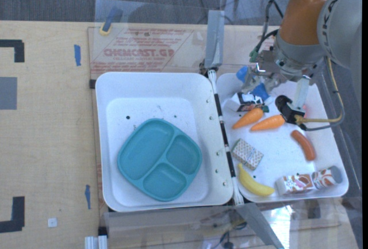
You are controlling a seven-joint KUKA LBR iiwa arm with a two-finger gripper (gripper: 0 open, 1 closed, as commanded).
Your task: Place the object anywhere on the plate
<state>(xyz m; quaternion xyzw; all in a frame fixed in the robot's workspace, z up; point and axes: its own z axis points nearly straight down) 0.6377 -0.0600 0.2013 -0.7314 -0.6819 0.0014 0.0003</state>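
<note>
A teal plate (160, 158) with three compartments lies in the left bin (115, 92), towards its front. The right bin (339, 173) holds the loose objects: two orange carrots (248, 117) (268, 123), a red sausage (303, 145), a yellow banana (254, 183), a small patterned box (247, 153) and a carton (307, 180) lying on its side. My gripper (260, 76) hangs low over the far left part of the right bin, just above a blue item (261, 93) and the carrots. Nothing shows as lifted.
A grey divider (214, 41) rises behind the gap between the bins. Cables (319, 121) trail from the arm across the right bin's far side. A clear sheet with red lettering (141, 46) lies behind the left bin. The wooden bench (46, 127) spreads to the left.
</note>
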